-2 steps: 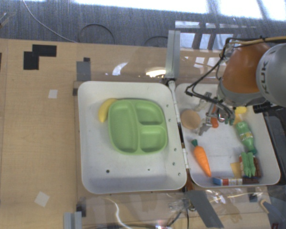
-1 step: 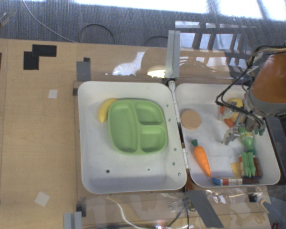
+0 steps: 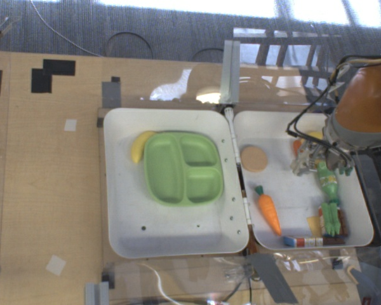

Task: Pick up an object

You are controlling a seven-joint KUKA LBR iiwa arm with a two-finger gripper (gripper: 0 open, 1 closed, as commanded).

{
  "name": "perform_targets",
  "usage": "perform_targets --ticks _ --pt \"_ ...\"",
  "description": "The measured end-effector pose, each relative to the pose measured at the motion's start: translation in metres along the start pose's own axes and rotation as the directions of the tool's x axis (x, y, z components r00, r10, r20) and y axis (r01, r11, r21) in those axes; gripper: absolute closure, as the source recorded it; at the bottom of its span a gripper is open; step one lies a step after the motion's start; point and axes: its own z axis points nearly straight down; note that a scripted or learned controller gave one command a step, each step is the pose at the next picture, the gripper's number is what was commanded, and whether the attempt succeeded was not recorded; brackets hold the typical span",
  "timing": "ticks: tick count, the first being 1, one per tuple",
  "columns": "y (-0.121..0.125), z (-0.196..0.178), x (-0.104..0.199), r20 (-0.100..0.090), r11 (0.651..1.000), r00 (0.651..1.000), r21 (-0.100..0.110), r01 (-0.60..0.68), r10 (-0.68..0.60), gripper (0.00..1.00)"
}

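Observation:
My gripper (image 3: 312,160) hangs low over the upper right part of the right bin (image 3: 286,230), under the orange band of the arm (image 3: 366,100). Just below it lies a green bottle-like item (image 3: 327,182), whose upper end touches or sits under the gripper. A small red piece (image 3: 296,146) and a yellow piece (image 3: 314,135) sit right beside the gripper. Also in this bin are a tan round disc (image 3: 254,158), an orange carrot (image 3: 269,212), a green ridged item (image 3: 331,217) and a red-and-white tube (image 3: 308,241).
The left bin (image 3: 124,221) holds a green divided plate (image 3: 181,168) with a yellow banana (image 3: 138,146) tucked under its left edge. A divider rim (image 3: 236,170) separates the bins. Black cables (image 3: 305,116) loop near the wrist.

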Motion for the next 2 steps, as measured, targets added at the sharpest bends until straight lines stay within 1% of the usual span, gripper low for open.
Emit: perform_targets --ticks 1,2 --pt "0.046 -0.103 0.003 -0.001 0.988 0.988 -0.002 0.153 -0.153 1.00" --pt "-0.039 -0.108 0.067 -0.012 0.972 0.972 0.000 0.236 -0.236 1.00"
